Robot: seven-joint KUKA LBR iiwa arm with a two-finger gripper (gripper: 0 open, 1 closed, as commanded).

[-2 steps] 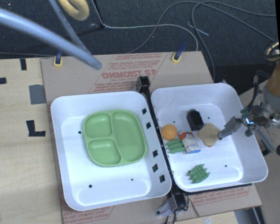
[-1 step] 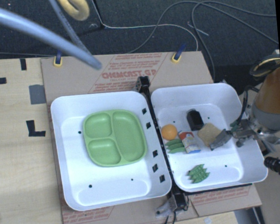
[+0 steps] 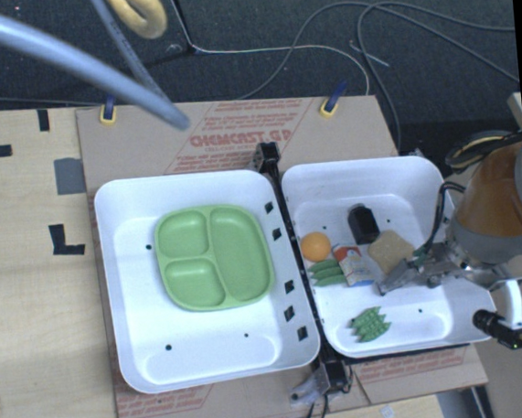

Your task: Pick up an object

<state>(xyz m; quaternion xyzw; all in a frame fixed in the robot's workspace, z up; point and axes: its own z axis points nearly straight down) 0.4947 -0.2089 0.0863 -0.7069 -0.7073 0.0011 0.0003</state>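
Reaching in from the right, the grey arm with its orange band (image 3: 496, 192) is bringing the gripper (image 3: 398, 277) low over the right bin (image 3: 423, 171), with its tip lying at the near-right edge of the tan block (image 3: 390, 250). How far the claw is standing open cannot be told from this view, and nothing is visibly sitting between its parts, so no hold is being recorded. The candidate objects are all lying to the left of the claw inside the right bin: the tan block is touching or just beside the tip, a small red-and-white packet (image 3: 352, 264) is lying just left of the block, an orange ball (image 3: 316, 246) is sitting further left near the dividing wall, a black object (image 3: 362, 223) is standing on the far side of the block, a long green vegetable (image 3: 327, 273) is lying with its long axis running left to right just near of the ball, and a leafy green piece (image 3: 369, 324) is lying apart toward the near wall. The tan block is judged the nearest target, sitting slightly far and left of the claw. The left bin (image 3: 122, 290) is holding a green divided plate (image 3: 214, 257), well apart from the arm.
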